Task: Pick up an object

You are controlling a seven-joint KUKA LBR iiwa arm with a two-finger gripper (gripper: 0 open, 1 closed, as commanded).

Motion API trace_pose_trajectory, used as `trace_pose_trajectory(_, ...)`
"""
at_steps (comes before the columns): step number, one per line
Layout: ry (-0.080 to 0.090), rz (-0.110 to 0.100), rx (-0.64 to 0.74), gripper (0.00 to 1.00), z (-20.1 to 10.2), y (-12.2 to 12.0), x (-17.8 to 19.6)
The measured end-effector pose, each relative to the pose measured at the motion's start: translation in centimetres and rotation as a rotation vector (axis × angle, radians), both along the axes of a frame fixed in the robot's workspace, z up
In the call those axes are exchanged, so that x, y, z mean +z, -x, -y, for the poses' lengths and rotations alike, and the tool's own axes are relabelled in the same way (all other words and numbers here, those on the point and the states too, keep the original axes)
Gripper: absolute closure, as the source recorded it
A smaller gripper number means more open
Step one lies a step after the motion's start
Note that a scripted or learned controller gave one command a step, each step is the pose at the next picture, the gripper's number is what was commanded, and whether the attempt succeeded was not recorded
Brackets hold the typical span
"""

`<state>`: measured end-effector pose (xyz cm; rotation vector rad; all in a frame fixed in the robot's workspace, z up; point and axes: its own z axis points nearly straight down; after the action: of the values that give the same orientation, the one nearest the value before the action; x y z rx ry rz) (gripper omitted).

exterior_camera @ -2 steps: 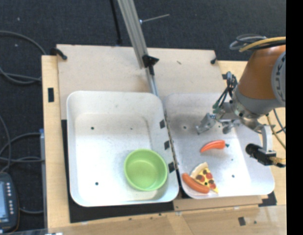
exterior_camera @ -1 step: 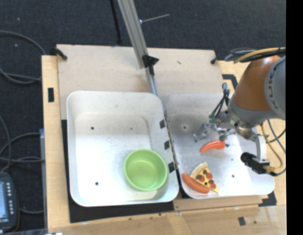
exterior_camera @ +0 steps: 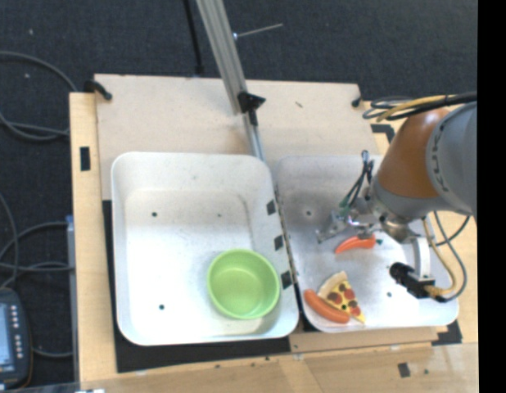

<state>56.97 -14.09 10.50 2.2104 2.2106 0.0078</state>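
In the right bin (exterior_camera: 310,178), my gripper (exterior_camera: 332,228) hangs low over the middle of the floor, with the arm coming in from the right. A small orange carrot-like piece (exterior_camera: 356,242) lies just to the right of the gripper tip, close to it or touching it. I cannot tell whether it is held. A toy pizza slice (exterior_camera: 341,293) and a red-orange sausage (exterior_camera: 325,307) lie near the bin's front edge.
The left bin (exterior_camera: 155,187) holds a green bowl (exterior_camera: 243,283) at its front right corner. A slanted metal pole (exterior_camera: 228,56) rises behind the bins. The wall between the two bins lies left of the gripper.
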Motion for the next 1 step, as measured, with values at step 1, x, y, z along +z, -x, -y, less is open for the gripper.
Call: trace_pose_trajectory(1,-0.002,0.005,-0.005,1.0,0.0,-0.13,1.28)
